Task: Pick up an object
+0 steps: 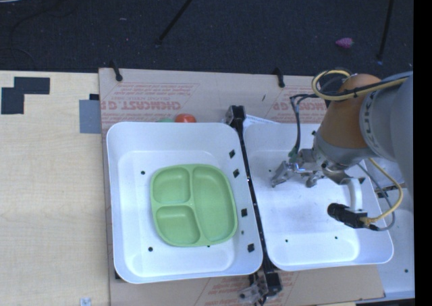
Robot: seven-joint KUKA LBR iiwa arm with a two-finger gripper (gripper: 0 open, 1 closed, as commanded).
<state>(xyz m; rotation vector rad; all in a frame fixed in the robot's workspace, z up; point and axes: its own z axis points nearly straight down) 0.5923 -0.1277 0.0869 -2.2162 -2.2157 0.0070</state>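
Jaws (280, 176) low over the right bin (317, 244), apparently apart with nothing between them, though the view is poor. Only clear target: green divided plate (194, 204), well off beyond the jaws in the left bin (128, 163). Better to carry across, descend on its rim, close squarely.

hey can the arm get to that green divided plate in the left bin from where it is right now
Probably yes. The green plate lies flat and uncovered in the left bin. The gripper hangs over the right bin, so it would have to cross the black divider between them.
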